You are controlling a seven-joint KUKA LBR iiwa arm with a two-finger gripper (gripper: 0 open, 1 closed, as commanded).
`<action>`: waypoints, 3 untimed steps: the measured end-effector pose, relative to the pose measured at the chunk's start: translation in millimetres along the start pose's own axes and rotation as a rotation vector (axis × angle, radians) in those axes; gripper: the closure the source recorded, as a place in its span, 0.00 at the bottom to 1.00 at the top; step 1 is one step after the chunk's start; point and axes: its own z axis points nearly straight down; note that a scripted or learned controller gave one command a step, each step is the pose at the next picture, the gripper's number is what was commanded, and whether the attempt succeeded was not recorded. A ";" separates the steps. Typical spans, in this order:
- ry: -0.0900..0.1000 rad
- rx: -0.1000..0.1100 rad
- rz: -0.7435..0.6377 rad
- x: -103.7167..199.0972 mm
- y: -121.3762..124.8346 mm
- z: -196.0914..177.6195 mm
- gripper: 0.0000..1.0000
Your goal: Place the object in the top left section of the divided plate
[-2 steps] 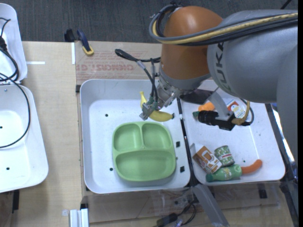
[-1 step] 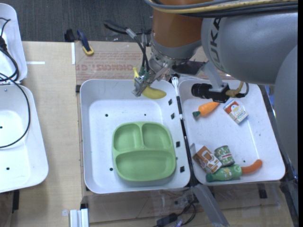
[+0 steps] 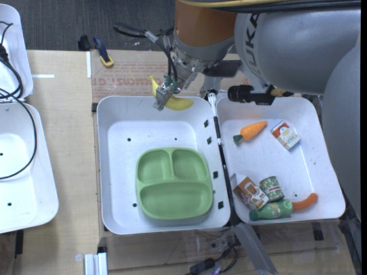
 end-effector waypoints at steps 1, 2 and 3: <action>0.003 0.003 0.145 -6.2 -95.3 81.1 1.00; 0.001 0.001 0.010 7.0 -81.3 23.4 1.00; 0.002 0.001 -0.096 3.9 -161.5 28.9 1.00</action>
